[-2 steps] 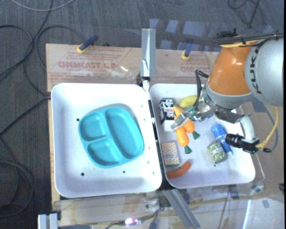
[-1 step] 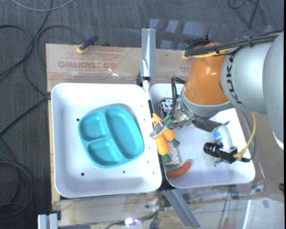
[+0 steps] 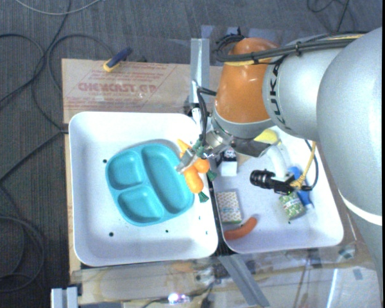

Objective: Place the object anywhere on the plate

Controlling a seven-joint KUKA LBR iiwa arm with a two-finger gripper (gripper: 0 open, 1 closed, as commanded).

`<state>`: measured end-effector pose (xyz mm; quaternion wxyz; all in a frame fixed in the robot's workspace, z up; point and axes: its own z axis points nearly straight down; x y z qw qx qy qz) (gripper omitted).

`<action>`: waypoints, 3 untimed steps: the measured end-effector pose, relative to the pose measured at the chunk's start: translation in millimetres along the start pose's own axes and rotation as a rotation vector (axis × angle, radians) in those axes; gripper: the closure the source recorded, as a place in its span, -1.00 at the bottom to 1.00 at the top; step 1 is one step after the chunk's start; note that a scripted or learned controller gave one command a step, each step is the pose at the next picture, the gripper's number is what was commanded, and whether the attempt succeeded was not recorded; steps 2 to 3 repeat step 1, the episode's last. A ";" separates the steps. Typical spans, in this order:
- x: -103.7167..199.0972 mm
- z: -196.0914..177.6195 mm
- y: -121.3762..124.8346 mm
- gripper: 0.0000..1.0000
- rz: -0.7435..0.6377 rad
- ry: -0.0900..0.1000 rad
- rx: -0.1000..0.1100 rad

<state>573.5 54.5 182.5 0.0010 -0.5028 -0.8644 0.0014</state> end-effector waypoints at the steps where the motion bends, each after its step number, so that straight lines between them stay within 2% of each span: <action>1: 0.0 -0.2 0.1 -1.00 0.000 0.000 -0.001; 3: 0.0 -0.2 0.1 -1.00 0.000 0.000 -0.001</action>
